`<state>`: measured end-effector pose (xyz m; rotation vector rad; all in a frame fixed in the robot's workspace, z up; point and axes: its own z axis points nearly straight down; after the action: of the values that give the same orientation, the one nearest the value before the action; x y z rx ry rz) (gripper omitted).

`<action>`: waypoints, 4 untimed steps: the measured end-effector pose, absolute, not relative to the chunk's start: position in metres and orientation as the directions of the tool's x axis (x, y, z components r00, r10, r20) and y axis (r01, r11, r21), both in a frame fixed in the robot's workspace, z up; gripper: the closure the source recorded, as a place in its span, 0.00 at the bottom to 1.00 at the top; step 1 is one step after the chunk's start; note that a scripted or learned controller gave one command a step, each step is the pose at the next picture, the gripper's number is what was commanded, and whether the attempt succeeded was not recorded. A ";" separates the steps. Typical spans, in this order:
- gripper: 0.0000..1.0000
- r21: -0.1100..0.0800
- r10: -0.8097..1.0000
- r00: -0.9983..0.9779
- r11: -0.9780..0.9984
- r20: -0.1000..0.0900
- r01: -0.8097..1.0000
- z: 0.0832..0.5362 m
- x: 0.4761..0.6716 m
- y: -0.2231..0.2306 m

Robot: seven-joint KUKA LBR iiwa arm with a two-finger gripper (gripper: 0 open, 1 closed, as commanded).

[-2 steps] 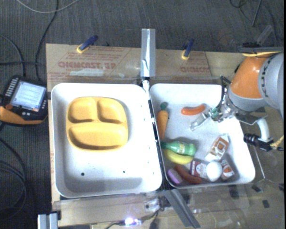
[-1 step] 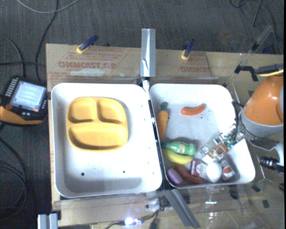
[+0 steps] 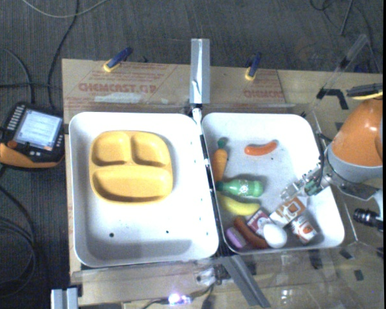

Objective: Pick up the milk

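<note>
Right bin (image 3: 270, 122), contents: toy food heaped toward the near wall, apparently loose fill, so items overlap. Gripper (image 3: 307, 187): low over the bin's right side; its opening and any load cannot be told. Milk (image 3: 289, 210): small carton, tilted, just below-left of the gripper, near touching, leaning on a second carton (image 3: 304, 229). Egg (image 3: 275, 236) and sausage (image 3: 251, 232) further left of it. Bottle (image 3: 242, 187), banana (image 3: 239, 206), carrot (image 3: 219, 161): well left.

Grey arm (image 3: 347, 172) w/ orange band (image 3: 360, 134)
</note>
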<state>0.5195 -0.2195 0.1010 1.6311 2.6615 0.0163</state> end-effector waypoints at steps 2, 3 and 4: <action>0.00 -0.001 0.988 -0.154 0.154 -0.001 0.988 0.193 0.537 -0.174; 0.00 0.006 0.864 -0.503 0.503 -0.007 0.864 0.092 0.487 -0.215; 1.00 0.011 0.864 -0.504 0.504 -0.009 0.864 0.103 0.489 -0.214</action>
<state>0.4892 -0.2142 0.1025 1.5576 2.7124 0.0079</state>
